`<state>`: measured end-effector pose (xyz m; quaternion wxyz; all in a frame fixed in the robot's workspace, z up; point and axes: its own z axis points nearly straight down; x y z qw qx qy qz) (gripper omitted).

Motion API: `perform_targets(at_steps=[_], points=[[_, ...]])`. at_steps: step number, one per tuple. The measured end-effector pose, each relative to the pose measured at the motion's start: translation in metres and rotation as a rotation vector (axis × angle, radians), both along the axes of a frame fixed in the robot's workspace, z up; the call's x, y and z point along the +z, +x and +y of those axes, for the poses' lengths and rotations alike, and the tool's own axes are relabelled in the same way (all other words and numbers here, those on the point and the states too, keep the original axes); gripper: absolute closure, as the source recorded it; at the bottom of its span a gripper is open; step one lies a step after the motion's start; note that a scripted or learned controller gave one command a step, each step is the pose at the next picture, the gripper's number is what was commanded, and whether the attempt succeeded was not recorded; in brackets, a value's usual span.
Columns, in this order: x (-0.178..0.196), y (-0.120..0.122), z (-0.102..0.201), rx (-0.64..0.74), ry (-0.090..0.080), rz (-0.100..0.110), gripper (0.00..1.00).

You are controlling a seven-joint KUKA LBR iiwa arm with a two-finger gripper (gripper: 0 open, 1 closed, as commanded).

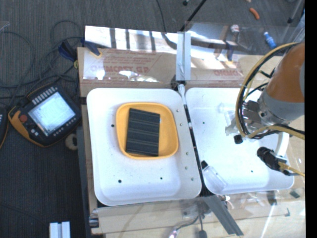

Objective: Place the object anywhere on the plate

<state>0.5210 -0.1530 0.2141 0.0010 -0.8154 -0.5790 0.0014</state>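
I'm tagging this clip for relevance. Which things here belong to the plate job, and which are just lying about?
Job:
dark ribbed block, lying on the plate
yellow plate, in the left bin

Lying about:
teach pendant on the floor
cables
right bin

I see dark grey carpet (44,14) all around my bench (148,68), whose far edge is brown board under a glaring reflective strip. Left of the bench a teach pendant (42,115) lies on the carpet, screen lit, with black cables (29,58) looping beyond it.
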Motion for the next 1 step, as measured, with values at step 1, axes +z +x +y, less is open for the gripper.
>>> perform_targets(at_steps=[1], points=[[0.0000,0.0000,0.0000,0.000,0.000,0.000,0.00]])
